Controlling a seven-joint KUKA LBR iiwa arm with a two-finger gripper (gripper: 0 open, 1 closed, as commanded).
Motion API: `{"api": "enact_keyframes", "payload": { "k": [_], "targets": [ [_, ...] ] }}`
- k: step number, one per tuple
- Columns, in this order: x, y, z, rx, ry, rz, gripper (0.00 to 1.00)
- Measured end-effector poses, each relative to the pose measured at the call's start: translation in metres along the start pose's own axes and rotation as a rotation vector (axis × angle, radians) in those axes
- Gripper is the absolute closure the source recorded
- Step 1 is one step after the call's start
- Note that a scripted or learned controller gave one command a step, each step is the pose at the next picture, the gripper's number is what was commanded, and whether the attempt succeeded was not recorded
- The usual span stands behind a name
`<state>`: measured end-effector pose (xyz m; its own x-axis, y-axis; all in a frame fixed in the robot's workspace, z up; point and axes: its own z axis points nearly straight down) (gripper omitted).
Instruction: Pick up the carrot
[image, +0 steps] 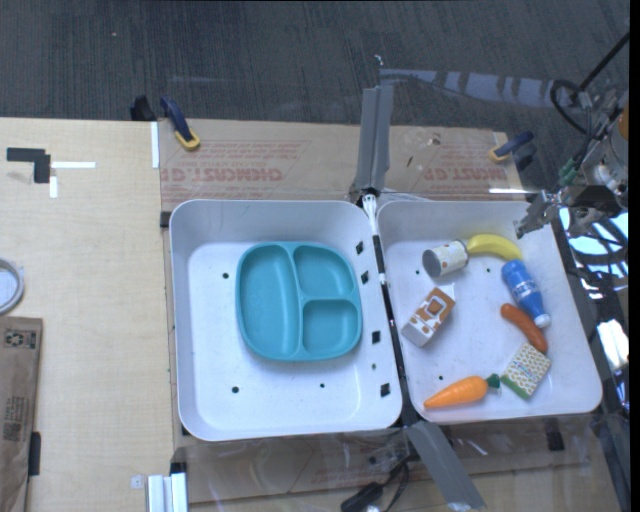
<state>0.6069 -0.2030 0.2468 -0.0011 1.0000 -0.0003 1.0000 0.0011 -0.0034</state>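
The right bin (590, 395) holds the carrot (456, 392) at its near edge, long axis roughly left-right with its green end right, well below the gripper (540, 213) at the far corner, whose grip I cannot tell.

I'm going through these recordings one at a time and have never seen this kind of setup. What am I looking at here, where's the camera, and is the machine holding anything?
One fixed camera looks down at a slant on a bench with two shallow white bins. The left bin holds a teal divided plate. The right bin holds toy groceries: the carrot near the front edge, a banana, a blue bottle, a small can, a little carton, a reddish-orange sausage-like piece and a green-patterned packet. The machine is a robot arm coming in from the right; part of its gripper shows at the right bin's far corner, away from the carrot. Nothing is seen held.
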Motion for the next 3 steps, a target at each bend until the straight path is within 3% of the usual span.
{"api": "enact_keyframes", "payload": {
  "k": [1, 2, 3],
  "targets": [
    [-0.019, -0.048, -0.012, 0.001, 0.000, 0.276, 0.00],
    [-0.011, -0.036, -0.068, -0.002, -0.002, 0.122, 0.00],
    [0.014, -0.129, 0.135, -0.001, 0.001, -0.119, 0.00]
  ]
}}
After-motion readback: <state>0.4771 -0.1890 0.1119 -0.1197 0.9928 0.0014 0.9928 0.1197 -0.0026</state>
